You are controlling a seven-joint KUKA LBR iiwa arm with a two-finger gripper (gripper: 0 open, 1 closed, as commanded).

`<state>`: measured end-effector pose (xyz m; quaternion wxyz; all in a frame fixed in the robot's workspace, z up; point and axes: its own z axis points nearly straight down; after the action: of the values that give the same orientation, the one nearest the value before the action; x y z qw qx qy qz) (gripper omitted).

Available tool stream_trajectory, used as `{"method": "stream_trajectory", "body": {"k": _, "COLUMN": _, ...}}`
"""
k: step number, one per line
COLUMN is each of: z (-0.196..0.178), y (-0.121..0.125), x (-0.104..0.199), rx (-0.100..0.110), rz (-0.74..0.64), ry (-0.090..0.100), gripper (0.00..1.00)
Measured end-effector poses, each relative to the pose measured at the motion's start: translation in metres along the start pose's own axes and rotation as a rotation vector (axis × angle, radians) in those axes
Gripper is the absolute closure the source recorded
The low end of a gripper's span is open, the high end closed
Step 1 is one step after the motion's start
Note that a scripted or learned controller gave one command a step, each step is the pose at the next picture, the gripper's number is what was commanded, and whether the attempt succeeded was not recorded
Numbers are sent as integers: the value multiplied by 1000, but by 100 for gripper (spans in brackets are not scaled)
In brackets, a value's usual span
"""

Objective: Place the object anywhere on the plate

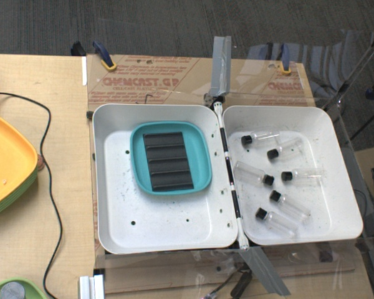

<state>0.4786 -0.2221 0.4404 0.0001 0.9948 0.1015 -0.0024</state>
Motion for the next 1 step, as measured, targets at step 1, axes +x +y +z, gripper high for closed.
{"method": "stream_trajectory", "body": {"k": 1, "z": 0, "y": 2, "x": 8, "rx": 0, "rz": 0, "ry": -1, "gripper": 0}}
